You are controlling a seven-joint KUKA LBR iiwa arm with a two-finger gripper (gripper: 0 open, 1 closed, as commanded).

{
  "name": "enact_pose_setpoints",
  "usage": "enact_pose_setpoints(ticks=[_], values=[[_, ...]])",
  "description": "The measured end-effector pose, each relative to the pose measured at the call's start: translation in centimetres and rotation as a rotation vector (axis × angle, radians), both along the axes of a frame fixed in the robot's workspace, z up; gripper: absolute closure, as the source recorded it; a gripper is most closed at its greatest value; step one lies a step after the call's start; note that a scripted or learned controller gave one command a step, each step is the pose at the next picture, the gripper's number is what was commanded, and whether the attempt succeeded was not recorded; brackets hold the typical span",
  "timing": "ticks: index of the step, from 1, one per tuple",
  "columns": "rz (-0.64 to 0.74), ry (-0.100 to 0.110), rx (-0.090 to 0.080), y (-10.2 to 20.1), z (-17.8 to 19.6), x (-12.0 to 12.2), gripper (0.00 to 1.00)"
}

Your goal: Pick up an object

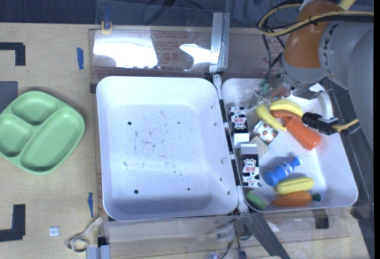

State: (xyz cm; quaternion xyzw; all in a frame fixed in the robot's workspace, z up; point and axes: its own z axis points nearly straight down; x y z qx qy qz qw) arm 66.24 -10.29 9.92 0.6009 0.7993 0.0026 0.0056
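Toys lie crowded in the right-hand bin (347, 189), the only place where loose objects sit. Near its upper middle a yellow banana (284, 109) curves just above an orange carrot-like piece (303, 133), the two touching or nearly so. Left of them is a small round can (265, 132) with a red-and-white label, lying on its side. Lower down, a blue bottle (280, 171) lies tilted, with a second yellow piece (294, 185) just beneath it and another orange carrot (292, 198) along the bin's lower wall; a small green piece (256, 198) sits at that carrot's left end. Against the bin's left wall stand two black-and-white patterned boxes (238, 118), one above the other.

The gripper (274, 90) hangs over the bin's upper part, just above the banana. Its fingers are hidden among cables and the wrist, so I cannot tell whether they are spread or closed, and nothing is seen between them. The grey arm (350, 56) with its orange band (309, 38) comes in from the right.

The left bin (119, 91) shows a bare white floor with faint scuffs. Farther left on the tabletop (47, 44) rests a green divided plate (38, 131).
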Motion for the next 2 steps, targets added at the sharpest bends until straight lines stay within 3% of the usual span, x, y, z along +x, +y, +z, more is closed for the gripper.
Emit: enact_pose_setpoints(ticks=[1,2], values=[[0.065,0.009,0.002,1.3,11.5,-2.0,1.0],[0.217,0.006,0.0,0.5,9.1,0.5,1.0]])
